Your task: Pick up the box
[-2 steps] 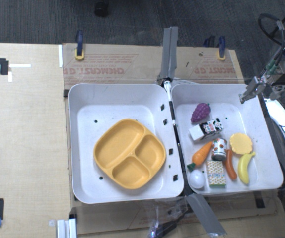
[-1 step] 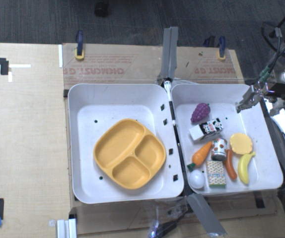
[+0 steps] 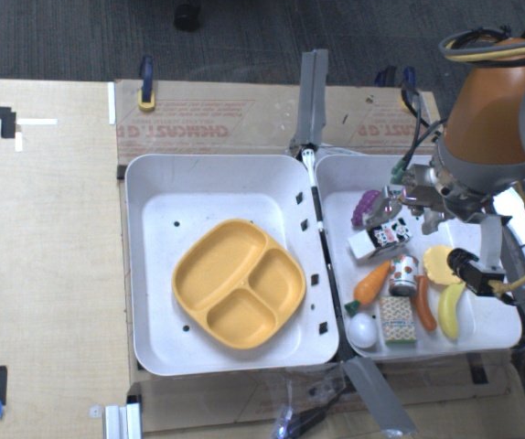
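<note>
The arm reaches in from the right, wrist bent low over the right bin (image 3: 509, 335); its gripper (image 3: 392, 210) hangs just above the box (image 3: 380, 239), grip state impossible to tell

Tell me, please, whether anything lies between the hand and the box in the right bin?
Nothing visible does. The hand hangs right above the box, which lies tilted among the purple grapes, the carrot and a small can. These crowd its sides, not its top.
</note>
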Controlling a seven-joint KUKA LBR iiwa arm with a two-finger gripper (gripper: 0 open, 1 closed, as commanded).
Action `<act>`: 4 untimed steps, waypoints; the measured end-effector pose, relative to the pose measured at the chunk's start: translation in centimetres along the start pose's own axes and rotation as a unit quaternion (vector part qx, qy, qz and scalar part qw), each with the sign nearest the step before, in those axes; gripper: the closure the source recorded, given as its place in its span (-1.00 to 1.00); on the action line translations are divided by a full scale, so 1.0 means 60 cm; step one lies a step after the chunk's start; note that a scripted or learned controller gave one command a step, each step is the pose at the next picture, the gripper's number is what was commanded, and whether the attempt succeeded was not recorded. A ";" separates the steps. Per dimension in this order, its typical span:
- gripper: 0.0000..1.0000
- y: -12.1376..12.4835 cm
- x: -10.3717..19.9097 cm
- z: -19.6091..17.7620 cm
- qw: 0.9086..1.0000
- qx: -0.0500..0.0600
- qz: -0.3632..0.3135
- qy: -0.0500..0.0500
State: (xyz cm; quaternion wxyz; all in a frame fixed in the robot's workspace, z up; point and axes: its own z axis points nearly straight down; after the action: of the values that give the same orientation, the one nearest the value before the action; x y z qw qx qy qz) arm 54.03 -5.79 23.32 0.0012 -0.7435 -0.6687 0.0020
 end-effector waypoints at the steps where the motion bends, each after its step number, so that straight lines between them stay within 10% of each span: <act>1: -1.00 -0.004 -0.071 0.172 0.998 0.000 0.055 0.000; 2: -1.00 0.148 -0.136 -0.057 0.998 -0.002 0.070 0.000; 3: -1.00 0.147 -0.128 0.127 0.999 0.000 0.050 0.000; 4: -1.00 0.108 -0.058 0.152 0.997 0.000 0.081 0.000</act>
State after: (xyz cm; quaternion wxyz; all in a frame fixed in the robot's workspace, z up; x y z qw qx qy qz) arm 60.05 -9.94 14.15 0.0010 -0.7953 -0.6062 0.0015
